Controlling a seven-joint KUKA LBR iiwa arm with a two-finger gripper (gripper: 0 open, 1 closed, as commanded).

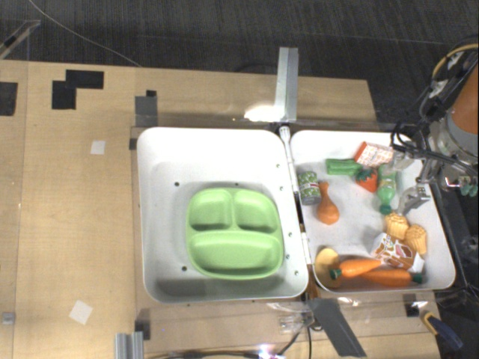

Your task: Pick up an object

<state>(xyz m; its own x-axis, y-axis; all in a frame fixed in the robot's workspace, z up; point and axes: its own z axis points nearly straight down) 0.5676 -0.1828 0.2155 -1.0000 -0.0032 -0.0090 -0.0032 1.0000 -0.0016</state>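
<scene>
Over the right bin [447, 275] hangs the gripper [414, 199], jaws spread and nothing between them, just above the cluster on the bin's right side. Nearest below sit the pastries [405, 229], touching each other, with a green bottle [386, 189] just beside the fingers. The carrot [367, 269] lies along the near wall. Best bet, I'd say: drop straight down, straddle one pastry alone, and close before lifting, keeping clear of the bottle.

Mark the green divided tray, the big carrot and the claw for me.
green divided tray [235, 232]: camera view, middle ridge.
big carrot [374, 272]: camera view, mid-body.
claw [412, 199]: camera view, between its fingertips.
</scene>
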